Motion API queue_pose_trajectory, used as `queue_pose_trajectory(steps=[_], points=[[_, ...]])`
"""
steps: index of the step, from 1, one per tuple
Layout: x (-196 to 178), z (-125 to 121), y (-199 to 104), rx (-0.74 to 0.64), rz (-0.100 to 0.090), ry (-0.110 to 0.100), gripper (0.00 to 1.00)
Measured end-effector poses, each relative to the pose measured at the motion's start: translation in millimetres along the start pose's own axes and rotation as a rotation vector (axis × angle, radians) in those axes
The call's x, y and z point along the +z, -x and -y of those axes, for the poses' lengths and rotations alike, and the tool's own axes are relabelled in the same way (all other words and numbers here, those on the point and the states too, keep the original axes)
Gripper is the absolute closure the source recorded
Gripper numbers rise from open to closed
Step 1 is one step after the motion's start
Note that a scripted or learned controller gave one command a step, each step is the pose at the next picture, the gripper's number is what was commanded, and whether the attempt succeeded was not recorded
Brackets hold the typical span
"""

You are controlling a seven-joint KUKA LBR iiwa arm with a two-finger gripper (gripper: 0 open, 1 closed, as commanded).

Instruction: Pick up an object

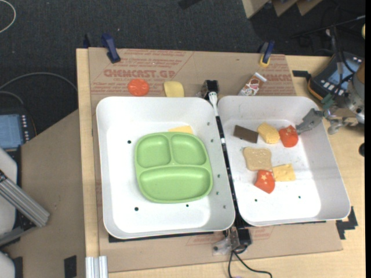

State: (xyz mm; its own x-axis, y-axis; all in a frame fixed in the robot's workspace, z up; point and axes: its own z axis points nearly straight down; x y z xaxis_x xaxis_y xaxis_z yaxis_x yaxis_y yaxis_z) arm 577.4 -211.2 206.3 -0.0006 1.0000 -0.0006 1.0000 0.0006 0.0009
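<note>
In the camera view the end effector (313,119) sits at the upper right rim of the right bin (324,204), just beside a red piece (288,136) that lies next to a yellow piece (268,134). I cannot tell how it is set or whether it grips anything. To pick well, it should probably centre over the red piece, clear of the yellow neighbour, before closing. The arm is cut off at the right edge, and the end effector is small and blurred.

I see bare floor along the right bin's (324,204) near and right sides, its food pieces (268,155) crowding the middle, while the green divided plate (173,167) takes most of the left bin (110,155), leaving only margins.
</note>
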Motion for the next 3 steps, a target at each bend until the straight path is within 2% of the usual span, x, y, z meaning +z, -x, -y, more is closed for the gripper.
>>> queue_pose_trajectory(steps=[1, 2, 3], points=[[53.4, -78.2, -37.4, -0.006, 0.0, 0.004, 0.0], [100.1, -57.8, -21.8, -0.001, 0.004, 0.013, 0.0], [115.4, -35.2, 9.1, -0.001, -0.01, 0.013, 0.0]])
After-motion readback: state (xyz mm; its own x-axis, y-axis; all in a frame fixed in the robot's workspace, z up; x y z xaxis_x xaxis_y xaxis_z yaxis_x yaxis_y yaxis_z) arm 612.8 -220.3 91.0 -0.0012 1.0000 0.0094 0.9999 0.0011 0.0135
